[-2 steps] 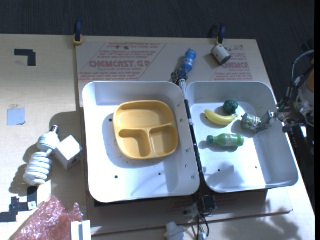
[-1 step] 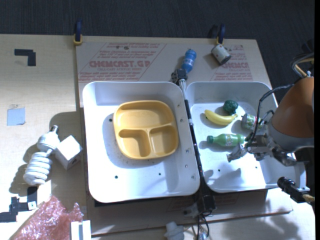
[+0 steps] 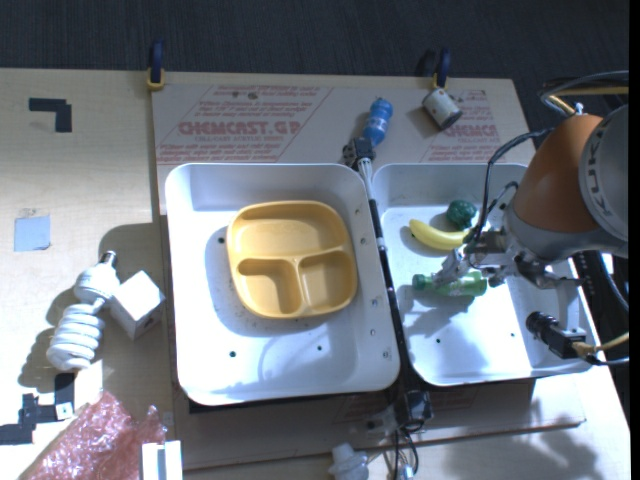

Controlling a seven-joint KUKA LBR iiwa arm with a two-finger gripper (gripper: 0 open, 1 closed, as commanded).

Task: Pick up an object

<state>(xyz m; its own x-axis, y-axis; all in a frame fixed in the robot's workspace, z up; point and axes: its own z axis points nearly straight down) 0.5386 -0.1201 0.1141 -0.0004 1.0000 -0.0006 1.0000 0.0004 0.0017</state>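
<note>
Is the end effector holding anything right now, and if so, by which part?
Cannot be told. The end effector sits low in the right bin, right over the green bottle beside the banana, but whether it grips the bottle is unclear.

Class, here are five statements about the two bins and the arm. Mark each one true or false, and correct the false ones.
1. The yellow divided tray sits in the left bin. True.
2. The banana lies in the left bin. False: it is in the right bin.
3. The gripper is over the right bin. True.
4. The green bottle stands upright. False: it lies on its side.
5. A spiral light bulb lies outside the bins. True.
</note>
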